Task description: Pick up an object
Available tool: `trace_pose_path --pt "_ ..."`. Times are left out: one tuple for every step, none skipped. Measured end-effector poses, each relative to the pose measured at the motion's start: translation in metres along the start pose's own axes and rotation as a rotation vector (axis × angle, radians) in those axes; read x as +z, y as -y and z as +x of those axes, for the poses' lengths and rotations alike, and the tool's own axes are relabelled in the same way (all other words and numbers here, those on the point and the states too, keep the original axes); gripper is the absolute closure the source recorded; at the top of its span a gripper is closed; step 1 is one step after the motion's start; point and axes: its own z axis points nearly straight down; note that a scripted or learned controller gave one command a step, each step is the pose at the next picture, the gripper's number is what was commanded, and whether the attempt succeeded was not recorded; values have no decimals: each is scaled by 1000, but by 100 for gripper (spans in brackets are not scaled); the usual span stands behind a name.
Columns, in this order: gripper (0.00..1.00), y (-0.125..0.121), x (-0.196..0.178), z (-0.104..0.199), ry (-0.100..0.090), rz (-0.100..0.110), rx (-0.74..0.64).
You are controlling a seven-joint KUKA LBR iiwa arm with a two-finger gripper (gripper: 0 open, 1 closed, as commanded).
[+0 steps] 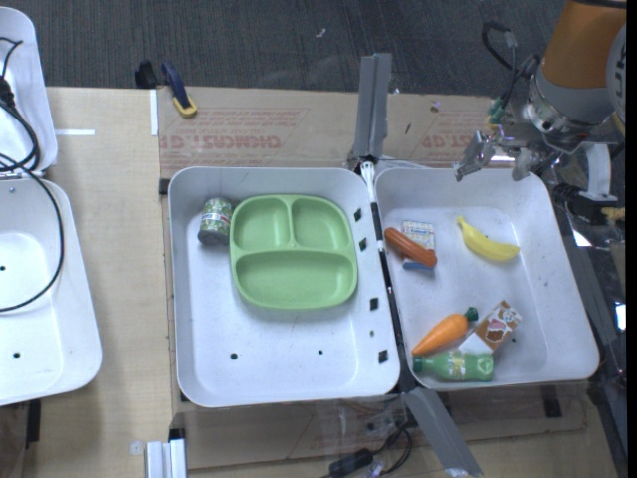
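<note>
1. Approach step, by the look of it: nothing gripped yet, gripper (495, 154) spread wide and empty.
2. Poised above the right bin (557, 312) far rim, at twelve o'clock.
3. Nearest candidate: banana (488, 243), at six o'clock from the gripper, near.
4. Next, likely: descend, centre over banana, close.

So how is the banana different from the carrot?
The banana is yellow and curved; the carrot is orange, straighter, with a green top. The banana lies alone near the back of the right bin, while the carrot lies near the front, right beside a green bottle and a small brown carton. Both lie flat in the same bin.
</note>
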Motion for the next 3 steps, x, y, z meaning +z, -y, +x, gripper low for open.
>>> trace_pose_path --pt "0 6 -151 14 1 -1 230" --pt "0 -2 38 23 0 0 203" --pt "0 -6 9 -8 1 -3 251"
